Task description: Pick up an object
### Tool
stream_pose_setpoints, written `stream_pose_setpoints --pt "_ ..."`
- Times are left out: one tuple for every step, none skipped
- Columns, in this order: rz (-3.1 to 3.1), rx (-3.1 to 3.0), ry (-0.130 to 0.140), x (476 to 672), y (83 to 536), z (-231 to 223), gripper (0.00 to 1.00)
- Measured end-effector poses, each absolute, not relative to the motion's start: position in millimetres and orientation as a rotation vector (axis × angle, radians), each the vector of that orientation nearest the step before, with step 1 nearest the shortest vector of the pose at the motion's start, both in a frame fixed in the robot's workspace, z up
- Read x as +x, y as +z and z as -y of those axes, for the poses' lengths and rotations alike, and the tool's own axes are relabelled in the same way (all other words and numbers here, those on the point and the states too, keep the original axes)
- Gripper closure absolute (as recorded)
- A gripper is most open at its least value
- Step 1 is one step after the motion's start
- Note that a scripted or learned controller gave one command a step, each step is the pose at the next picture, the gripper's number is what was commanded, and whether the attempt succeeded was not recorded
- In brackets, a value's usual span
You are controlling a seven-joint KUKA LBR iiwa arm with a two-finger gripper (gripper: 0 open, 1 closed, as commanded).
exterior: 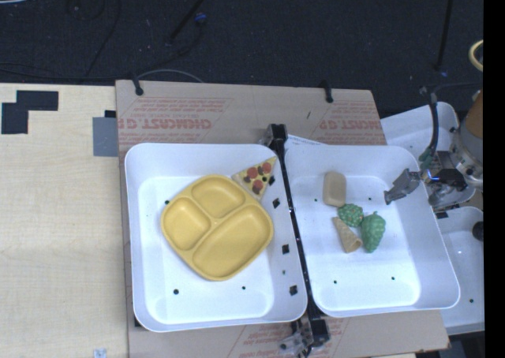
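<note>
— Since nothing is gripped, where is the hand (pixel 406 185) kept?
— At the right bin's (pixel 379 293) right edge, fingers spread, nothing between.
— And the objects?
— Green toys (pixel 364 224) and tan block (pixel 334 188) are left mid-bin, within reach.

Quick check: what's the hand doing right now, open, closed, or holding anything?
Hand: at the right bin's right edge; open or closed cannot be told. Nothing seen in it.
</note>
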State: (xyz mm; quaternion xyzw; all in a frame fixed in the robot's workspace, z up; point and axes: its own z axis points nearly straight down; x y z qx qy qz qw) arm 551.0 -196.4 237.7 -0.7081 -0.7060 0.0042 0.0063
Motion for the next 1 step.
stream_pose_setpoints --pt "2.221 -2.221 0.001 553.4 245.5 195.8 0.00"
